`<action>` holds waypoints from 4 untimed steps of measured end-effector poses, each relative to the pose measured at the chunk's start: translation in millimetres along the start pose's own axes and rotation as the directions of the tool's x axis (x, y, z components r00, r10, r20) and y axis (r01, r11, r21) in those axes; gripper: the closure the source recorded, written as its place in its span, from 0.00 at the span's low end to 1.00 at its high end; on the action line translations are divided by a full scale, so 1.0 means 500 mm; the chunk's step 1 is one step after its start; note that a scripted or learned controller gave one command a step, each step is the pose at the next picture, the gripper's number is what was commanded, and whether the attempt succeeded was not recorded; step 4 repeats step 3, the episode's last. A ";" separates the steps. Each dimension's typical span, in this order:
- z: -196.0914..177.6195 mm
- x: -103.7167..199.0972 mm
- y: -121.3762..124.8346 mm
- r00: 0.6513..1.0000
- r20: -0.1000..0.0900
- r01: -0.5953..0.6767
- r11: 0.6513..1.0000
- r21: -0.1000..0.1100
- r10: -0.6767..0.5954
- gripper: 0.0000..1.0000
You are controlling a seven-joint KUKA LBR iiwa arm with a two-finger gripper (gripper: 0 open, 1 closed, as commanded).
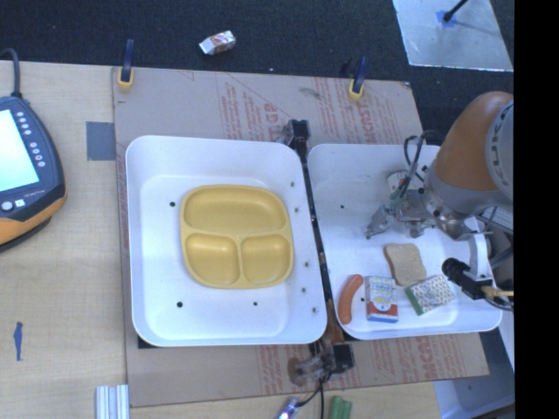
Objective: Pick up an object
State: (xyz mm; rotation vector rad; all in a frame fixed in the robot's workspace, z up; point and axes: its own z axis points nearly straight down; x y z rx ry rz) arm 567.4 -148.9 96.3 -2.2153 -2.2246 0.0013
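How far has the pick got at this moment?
Nothing looks picked yet. The slice of bread, hot dog, small carton and green-patterned packet all lie on the floor of the right bin. In hand: the gripper is down inside that bin, above the bread. Left: closing on an item and lifting it.

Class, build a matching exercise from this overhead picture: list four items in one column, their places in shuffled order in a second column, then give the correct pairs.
Items:
1. yellow divided tray
2. hot dog
3. slice of bread
4. crumpled wrapper

Places:
A. right bin, beside the small carton
B. dark floor beyond the bench
C. left bin
D. right bin, centre

Pairs: 1-C, 2-A, 3-D, 4-B
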 end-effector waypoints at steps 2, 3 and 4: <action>-0.076 -0.120 0.155 1.000 0.001 0.000 1.000 -0.002 0.000 0.00; 0.009 -0.078 0.177 1.000 0.000 0.000 1.000 0.002 0.000 0.00; 0.009 -0.078 0.177 1.000 0.000 0.000 1.000 0.002 0.000 0.00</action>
